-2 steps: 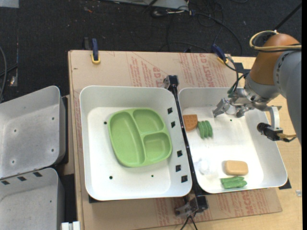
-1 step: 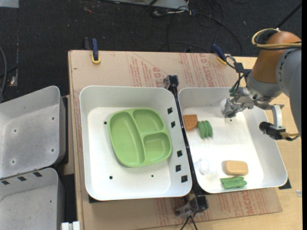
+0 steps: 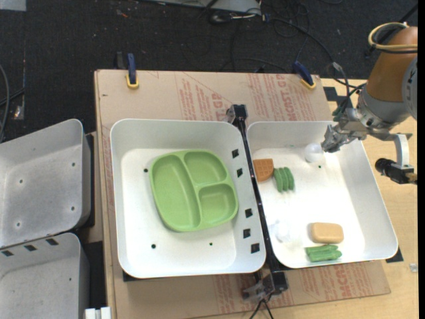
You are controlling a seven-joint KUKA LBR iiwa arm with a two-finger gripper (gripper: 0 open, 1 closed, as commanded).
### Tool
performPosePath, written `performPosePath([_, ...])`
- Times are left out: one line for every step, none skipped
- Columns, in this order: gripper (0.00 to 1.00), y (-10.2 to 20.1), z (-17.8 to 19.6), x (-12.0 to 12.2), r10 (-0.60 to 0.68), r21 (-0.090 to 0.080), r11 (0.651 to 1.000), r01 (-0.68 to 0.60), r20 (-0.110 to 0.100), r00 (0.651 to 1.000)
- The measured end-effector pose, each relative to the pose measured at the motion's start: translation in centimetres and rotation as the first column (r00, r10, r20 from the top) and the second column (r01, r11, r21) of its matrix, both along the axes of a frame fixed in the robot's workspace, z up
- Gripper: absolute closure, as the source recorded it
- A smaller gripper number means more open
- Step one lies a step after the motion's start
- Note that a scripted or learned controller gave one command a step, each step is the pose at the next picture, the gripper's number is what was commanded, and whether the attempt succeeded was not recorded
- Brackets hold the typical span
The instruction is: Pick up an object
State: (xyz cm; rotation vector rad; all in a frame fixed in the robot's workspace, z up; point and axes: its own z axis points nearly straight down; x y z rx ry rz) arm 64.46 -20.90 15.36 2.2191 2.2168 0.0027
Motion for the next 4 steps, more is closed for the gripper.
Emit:
performPosePath([1.0,0.8,5.8,0.6,0.004,0.0,1.0,-0.004,0.002,1.0])
performPosePath([1.0,0.8,8.7,0.7,0.004,0.001,1.0,-0.004,0.0,1.0])
performPosePath([1.0,5.9,8.8,1.1,0.007,0.002,1.0,-0.007,-0.004,1.0])
performPosePath([1.0,10.4,9.2,0.0,0.008,0.004,1.0,-0.008,-0.005,1.0])
